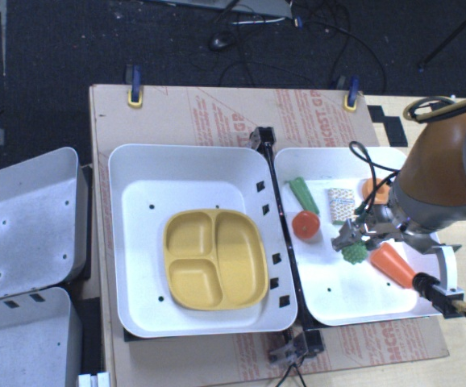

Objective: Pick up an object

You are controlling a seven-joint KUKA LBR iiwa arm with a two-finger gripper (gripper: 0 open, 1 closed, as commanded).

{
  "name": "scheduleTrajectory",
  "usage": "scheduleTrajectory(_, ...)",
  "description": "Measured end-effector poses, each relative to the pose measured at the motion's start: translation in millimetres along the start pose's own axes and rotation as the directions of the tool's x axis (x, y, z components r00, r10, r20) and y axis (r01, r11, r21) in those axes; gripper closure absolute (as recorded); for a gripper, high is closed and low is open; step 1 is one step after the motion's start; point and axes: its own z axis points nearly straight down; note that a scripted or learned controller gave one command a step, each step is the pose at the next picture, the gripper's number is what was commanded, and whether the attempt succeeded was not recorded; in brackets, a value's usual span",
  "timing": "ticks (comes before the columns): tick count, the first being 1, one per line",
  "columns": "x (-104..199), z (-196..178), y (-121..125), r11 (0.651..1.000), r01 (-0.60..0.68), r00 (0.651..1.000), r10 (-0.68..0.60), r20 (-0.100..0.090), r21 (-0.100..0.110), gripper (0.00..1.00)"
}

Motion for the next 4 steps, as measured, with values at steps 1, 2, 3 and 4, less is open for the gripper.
scheduleTrajectory(1, -6, -44, 0, 1.000, 0.000, 1.000, 0.000, 0.000, 0.001, 1.00)
scheduleTrajectory(2, -12, -88, 3, 1.000, 0.000, 1.000, 0.000, 0.000, 0.001, 1.00)
scheduleTrajectory(3, 29, -87, 31, 1.000, 0.006, 1.000, -0.006, -0.001, 0.003, 1.00)
scheduleTrajectory(4, 78, -92, 50, 1.000, 0.006, 1.000, -0.006, -0.003, 0.004, 1.00)
